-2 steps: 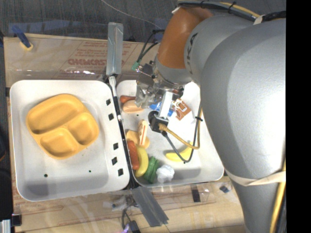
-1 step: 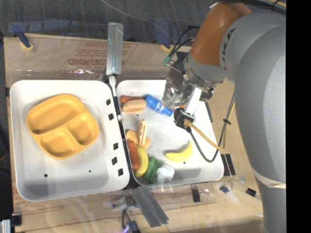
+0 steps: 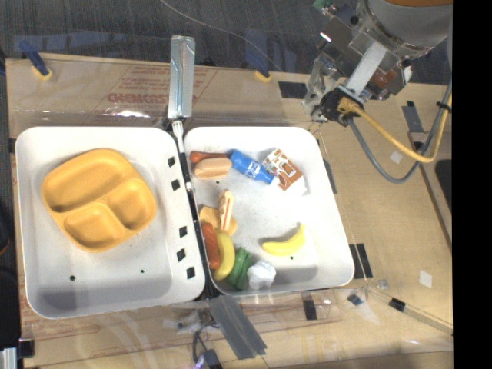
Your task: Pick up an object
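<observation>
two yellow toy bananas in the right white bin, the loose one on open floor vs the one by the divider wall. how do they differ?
Pose: the open-floor yellow banana lies roughly crosswise in the view, while the wall-side yellow banana runs more top to bottom.
Neighbours: the open-floor yellow banana lies apart from other items, while the wall-side yellow banana sits in a pile, against a green piece.
Both are yellow, curved and in the right white bin.

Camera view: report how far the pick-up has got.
Done: nothing yet. The banana, hot dog and blue bottle all lie in the right bin. In hand: the gripper hangs over that bin's far right corner, apart from every item. Left: probably the whole pick, meaning come down over one item, grip it and lift it.
</observation>
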Robot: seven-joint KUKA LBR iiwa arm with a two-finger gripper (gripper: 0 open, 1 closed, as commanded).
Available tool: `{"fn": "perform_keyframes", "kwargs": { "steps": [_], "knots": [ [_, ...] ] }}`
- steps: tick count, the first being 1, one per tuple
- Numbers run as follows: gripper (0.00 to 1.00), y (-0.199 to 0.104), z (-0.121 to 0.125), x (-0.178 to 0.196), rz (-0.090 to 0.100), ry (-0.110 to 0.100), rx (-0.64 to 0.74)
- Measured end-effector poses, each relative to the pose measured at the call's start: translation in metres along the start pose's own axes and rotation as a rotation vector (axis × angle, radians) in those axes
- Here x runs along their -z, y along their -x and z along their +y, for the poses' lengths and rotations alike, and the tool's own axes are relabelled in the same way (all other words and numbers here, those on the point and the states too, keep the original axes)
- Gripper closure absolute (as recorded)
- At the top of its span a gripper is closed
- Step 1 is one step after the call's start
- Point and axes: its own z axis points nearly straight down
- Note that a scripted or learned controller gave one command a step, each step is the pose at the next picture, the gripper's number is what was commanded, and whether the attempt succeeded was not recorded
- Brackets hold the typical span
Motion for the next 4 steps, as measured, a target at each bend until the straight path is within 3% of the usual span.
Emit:
{"fn": "perform_keyframes", "kwargs": {
  "steps": [1,2,3,4],
  "knots": [
    [1.0,0.016,0.007,-0.022,-0.009,-0.006,-0.087],
    [1.0,-0.011,0.001,-0.004,-0.006,-0.004,0.088],
    [1.0,-0.065,-0.008,-0.193,-0.015,-0.015,0.123],
    [1.0,0.044,0.016,-0.121,-0.005,-0.002,-0.257]
  ]
}}
